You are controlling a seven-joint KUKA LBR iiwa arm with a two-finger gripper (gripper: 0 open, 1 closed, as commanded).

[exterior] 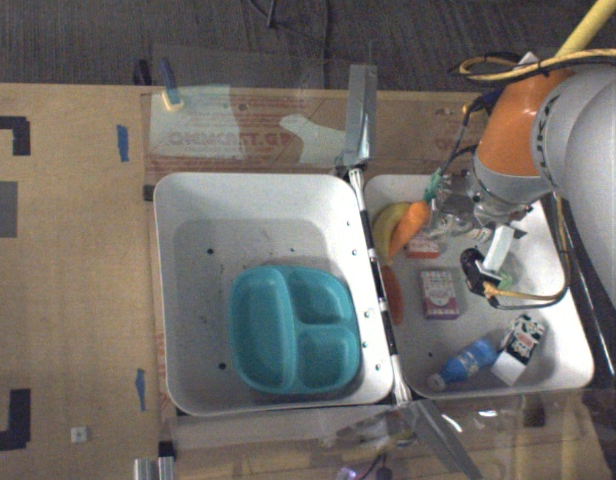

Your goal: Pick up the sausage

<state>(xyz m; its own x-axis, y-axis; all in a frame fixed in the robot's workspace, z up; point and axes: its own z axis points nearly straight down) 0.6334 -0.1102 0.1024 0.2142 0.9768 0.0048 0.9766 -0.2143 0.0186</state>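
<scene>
The sausage (pixel 392 294) lies along the right bin's (pixel 563 368) left wall, below and left of the gripper (pixel 450 214). How wide the gripper stands I cannot tell. Best to clear the carrot (pixel 410 227), then descend aligned across the sausage, away from the wall.

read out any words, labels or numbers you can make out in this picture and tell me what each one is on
Clear sheet behind the bins: faint reddish print, too blurred to read.
Small box in the right bin: printed front, too small to read.
Black-and-white carton: markings unreadable.
Blue bottle: no readable label.
Nothing reads clearly.
</scene>
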